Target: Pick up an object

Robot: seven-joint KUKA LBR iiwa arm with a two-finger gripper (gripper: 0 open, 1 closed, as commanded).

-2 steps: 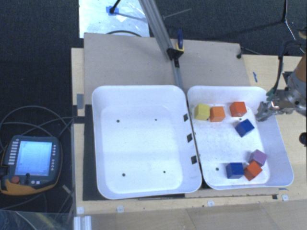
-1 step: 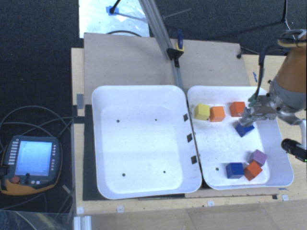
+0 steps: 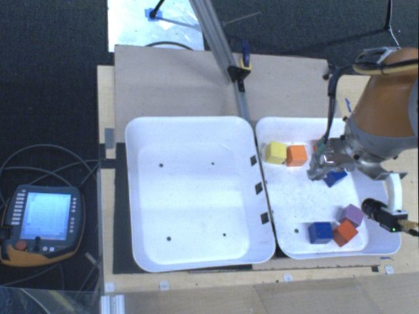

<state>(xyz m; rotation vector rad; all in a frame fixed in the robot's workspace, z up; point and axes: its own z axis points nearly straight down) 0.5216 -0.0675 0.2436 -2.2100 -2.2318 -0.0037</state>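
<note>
Past the left bin (image 3: 190, 188), the right bin (image 3: 288, 234) holds 6 blocks, and the gripper (image 3: 325, 165) sits low over a blue block (image 3: 336, 177), apparently at the grasp step, needing a firm close and lift.

We see broad open floor in the left bin (image 3: 190, 195), free for a claw to pass anywhere. The right bin (image 3: 294, 205) is more crowded: at its 12 o'clock a yellow block (image 3: 275, 153) touches an orange block (image 3: 296, 156); at 5 o'clock a blue cube (image 3: 320, 232), an orange-red block (image 3: 345, 233) and a purple block (image 3: 353, 214) cluster close. Between those groups the middle floor lies open. The claw (image 3: 323, 164) and a dark blue block (image 3: 336, 176) just beside it occupy 2 o'clock.
</note>
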